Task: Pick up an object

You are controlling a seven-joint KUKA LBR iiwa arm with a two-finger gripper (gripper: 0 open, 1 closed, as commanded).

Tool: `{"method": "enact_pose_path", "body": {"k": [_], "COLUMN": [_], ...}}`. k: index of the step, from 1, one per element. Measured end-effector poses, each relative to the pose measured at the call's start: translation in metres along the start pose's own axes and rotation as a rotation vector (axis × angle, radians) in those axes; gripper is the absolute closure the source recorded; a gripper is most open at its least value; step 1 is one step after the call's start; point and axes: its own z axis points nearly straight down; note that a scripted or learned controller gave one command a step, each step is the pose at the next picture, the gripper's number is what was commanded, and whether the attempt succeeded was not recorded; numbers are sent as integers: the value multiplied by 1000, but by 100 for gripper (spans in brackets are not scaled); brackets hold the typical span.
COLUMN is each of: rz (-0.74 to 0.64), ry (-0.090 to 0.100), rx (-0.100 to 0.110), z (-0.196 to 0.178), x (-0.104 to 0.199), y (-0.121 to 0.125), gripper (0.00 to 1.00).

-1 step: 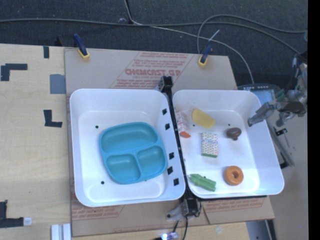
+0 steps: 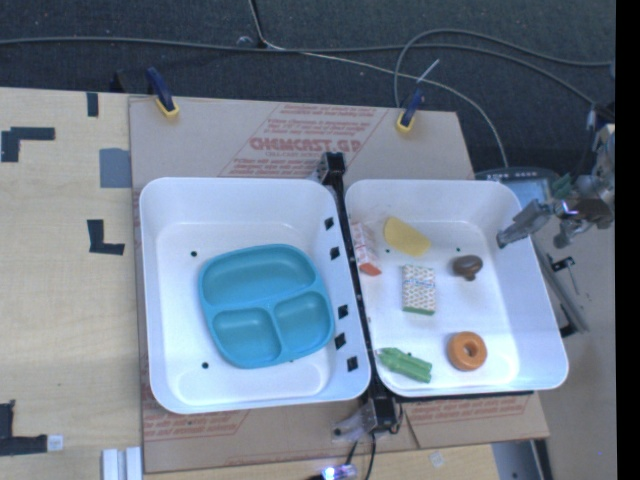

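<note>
1. The gripper [image 2: 560,218] hangs at the right bin's [image 2: 520,368] upper right corner, over the rim; whether it is clenched or released cannot be told, and nothing shows in its grasp.
2. In the right bin lie a yellow block [image 2: 406,236], a small brown lump [image 2: 467,265], a patterned white-green packet [image 2: 419,290], an orange ring [image 2: 467,351], a green ridged piece [image 2: 405,364] and a red-white wrapper [image 2: 364,249] by the dividing wall.
3. The left bin [image 2: 170,368] holds a blue three-compartment plate [image 2: 265,303], lying flat, tilted askew.
</note>
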Motion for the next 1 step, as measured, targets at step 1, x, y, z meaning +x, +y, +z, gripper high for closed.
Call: {"method": "enact_pose_path", "body": {"k": [1], "rz": [0], "ry": [1], "rx": [3], "z": [45], "x": [2], "y": [-7], "gripper": [0]}}
